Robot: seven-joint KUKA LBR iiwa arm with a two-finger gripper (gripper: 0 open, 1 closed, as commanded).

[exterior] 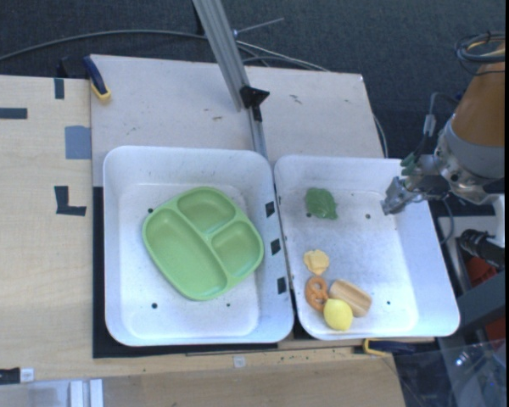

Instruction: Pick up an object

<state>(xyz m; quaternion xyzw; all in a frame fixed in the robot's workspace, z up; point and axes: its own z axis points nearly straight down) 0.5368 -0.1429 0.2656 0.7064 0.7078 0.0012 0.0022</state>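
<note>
The right bin (424, 261) holds a dark green leafy piece (321, 203) near its back left. Toward its front sit a small yellow piece (316, 261), an orange ring-shaped piece (316, 292), a tan block (350, 296) and a yellow lemon (338, 315), close together. My gripper (395, 198) hovers at the bin's back right edge, well right of the green piece. Nothing shows between its fingers.
A green divided plate (204, 242) lies in the left bin (119, 253). A slanted metal pole (225, 45) rises behind the bins, with a black clamp at its base. A yellow-tipped clamp (97, 79) sits at the bench's far left corner.
</note>
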